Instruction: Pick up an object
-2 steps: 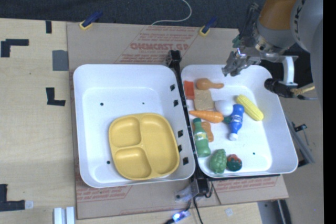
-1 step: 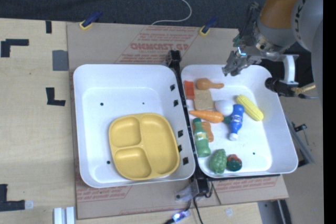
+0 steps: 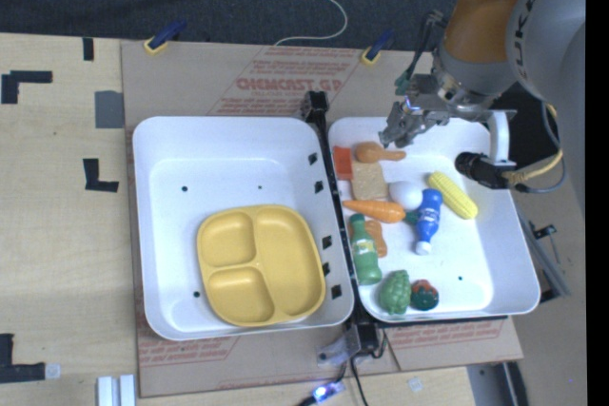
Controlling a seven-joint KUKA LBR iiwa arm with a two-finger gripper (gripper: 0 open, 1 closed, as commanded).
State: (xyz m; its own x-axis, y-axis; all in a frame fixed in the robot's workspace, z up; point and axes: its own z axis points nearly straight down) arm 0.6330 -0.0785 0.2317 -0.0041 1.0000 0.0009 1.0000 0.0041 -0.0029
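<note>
Overhead, the gripper, fingers indistinct, hovers above one right bin holding two carrots, one corn cob, one blue bottle.

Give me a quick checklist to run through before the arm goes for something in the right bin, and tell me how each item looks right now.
1. Gripper over the right bin: ok, it hangs above the bin's far left corner.
2. Target under the gripper: ok, an orange sausage-shaped toy lies just below it.
3. Gripper carries nothing: cannot tell, the view is too small there.
4. Room around the target: not ok, the toy lies against a tan bread slice and near the bin wall.
5. Other picks available: ok, corn cob, blue bottle and carrot lie in the bin.
6. Left bin: ok, it holds a yellow divided plate, away from the arm.
</note>
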